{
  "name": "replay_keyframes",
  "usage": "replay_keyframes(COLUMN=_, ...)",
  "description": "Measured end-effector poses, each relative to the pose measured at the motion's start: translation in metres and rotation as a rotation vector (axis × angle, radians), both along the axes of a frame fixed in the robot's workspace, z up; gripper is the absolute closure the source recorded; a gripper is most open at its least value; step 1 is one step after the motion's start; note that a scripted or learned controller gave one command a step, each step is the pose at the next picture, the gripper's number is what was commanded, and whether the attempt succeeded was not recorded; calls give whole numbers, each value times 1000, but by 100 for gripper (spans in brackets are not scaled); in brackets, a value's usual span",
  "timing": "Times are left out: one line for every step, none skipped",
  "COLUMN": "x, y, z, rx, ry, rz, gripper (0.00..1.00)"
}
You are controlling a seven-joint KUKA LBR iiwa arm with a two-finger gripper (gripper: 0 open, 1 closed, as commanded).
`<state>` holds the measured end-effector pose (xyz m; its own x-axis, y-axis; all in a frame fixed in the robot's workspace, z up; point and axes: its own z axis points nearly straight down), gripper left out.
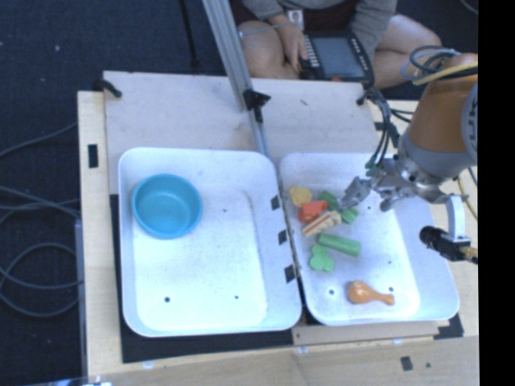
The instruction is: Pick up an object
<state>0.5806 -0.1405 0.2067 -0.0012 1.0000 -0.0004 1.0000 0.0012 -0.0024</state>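
Observation:
The right bin [418, 296] holds a cluster of small toys near its left wall: a yellow piece [300, 195], a red-orange piece [312, 211], a tan stick [319, 223], small green pieces [330, 202] and a green cylinder [339, 244]. A green clover-shaped piece [322, 259] lies below them. An orange pear-shaped toy [370, 293] rests near the front. My gripper [372, 195] hangs over the bin's upper middle, just right of the cluster. It is open, with nothing between its fingers.
The left bin [209, 296] holds a blue bowl [166, 205] at its upper left. A metal post [233, 55] rises from behind the bins. A seated person [322, 22] is beyond the bench's far edge.

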Motion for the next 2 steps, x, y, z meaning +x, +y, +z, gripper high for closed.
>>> replay_keyframes(x=1, y=1, z=-65, rx=1, ry=5, rz=0, gripper=0)
replay_keyframes(x=1, y=1, z=-109, rx=0, ry=1, rz=0, gripper=0)
